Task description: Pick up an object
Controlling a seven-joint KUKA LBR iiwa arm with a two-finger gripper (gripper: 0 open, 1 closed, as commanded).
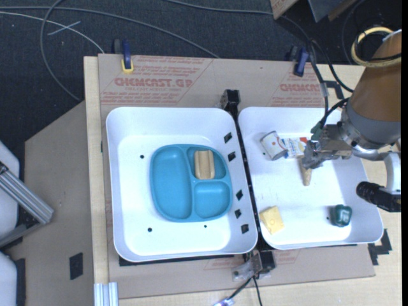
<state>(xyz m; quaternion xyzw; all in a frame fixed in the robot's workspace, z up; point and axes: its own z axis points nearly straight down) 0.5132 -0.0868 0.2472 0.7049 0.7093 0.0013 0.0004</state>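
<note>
i am running the arm (376, 101) from far away. the gripper (307, 171) hangs low in the right bin (363, 225), close to the far side. i cannot tell from up here what state it is in.

just left of it, maybe touching it, lies a small white tube (280, 146) with red and blue on it. that looks like the thing to grab. a yellow block (271, 220) sits at the near left of this bin, and a little green thing (340, 216) sits at the near right, both well apart from the gripper.

what could go wrong? i think the gripper is a bit to the side of the tube, so it could push the tube away, or pinch air and come up with nothing. the bin floor looks smooth, so things may slide.

the left bin (127, 228) holds a blue tray (172, 196) with a tan block (204, 164) in its far right part. both bins sit on a brown board (172, 75) held by clamps. past it is dark carpet with thin cables on it.
</note>
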